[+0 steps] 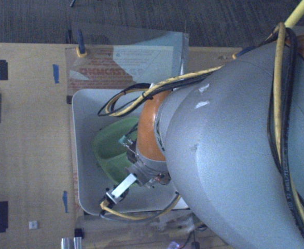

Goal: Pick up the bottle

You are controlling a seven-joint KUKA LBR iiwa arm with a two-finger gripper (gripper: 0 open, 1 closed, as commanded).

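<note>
Bottle's place cannot be told with the arm over the bin. On the left lies bare bench [32, 154]. Next comes a white bin [84, 139] with a green rounded thing [108, 149] in it. The pincer [128, 145] sits just above that green thing; whether it is open or holding anything cannot be told. The grey arm [224, 154] covers the right.
</note>
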